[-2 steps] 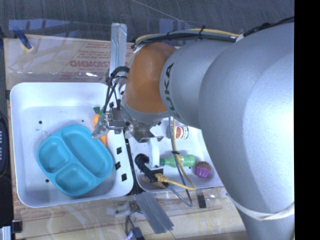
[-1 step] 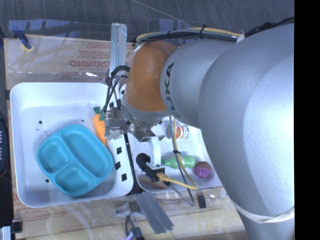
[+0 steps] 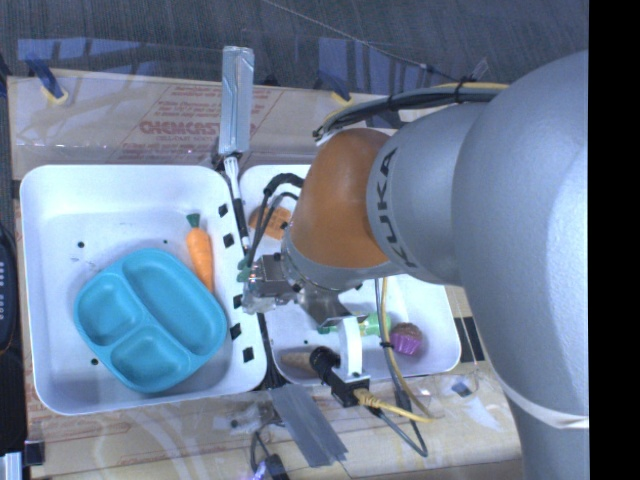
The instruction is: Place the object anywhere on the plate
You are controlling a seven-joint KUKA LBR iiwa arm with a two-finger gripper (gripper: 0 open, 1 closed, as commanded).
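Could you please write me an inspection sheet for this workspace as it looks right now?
Surface: two shallow white bins side by side, the left bin and the right bin, on a bench.
Job's things: blue divided plate in the left bin, nothing on it; carrot lies beside the plate's upper right edge, on the bin floor.
Clutter: small purple object and an orange item, partly hidden by the arm, in the right bin.
Grippers: gripper low over the divider between the bins; whether it holds anything cannot be told.
Cables: black cables run along the arm; a yellow-tipped cable trails at the front.
Surroundings: dark floor beyond the bench.
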